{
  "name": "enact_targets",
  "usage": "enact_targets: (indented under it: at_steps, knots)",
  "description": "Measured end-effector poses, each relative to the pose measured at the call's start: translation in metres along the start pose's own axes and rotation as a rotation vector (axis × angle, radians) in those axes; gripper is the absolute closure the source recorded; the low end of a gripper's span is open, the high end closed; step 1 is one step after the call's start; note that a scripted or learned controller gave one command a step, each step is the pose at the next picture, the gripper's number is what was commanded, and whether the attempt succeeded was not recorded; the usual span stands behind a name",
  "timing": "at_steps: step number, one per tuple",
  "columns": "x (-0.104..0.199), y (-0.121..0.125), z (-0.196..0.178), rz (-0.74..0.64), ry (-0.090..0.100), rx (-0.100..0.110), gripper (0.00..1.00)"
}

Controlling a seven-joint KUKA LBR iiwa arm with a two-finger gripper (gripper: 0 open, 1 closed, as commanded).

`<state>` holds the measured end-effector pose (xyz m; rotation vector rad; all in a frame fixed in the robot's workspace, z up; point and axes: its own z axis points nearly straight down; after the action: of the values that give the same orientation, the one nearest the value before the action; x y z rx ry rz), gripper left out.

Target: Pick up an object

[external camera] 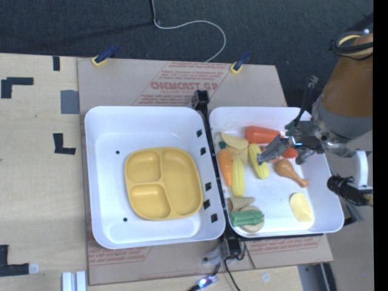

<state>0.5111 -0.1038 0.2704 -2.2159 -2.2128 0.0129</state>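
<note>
You have 2 white bins on the table. The left bin (97, 162) holds a yellow divided plate (162, 182). The right bin (327, 220) holds the toy food: a carrot (262, 133), corn cobs (238, 176), a drumstick (290, 171), a pale yellow piece (301, 207) near its right edge and a green-filled sandwich (248, 217) at its near edge. Your gripper (267, 153) hangs low over the bin's middle, beside a corn piece (259, 162); I cannot tell its state. Nothing looks lifted, so the pick remains undone.

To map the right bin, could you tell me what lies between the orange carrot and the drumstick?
In the camera view, two corn cobs lie between the carrot and the drumstick.
</note>
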Motion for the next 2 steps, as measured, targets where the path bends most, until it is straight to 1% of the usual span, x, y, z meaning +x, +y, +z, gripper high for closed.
enact_targets:
  at_steps: [1,2]
  knots:
    - [0.0,0.002,-0.005,-0.003,-0.002,-0.01,0.0]
    - [0.0,0.004,0.04,-0.002,-0.001,-0.005,0.0]
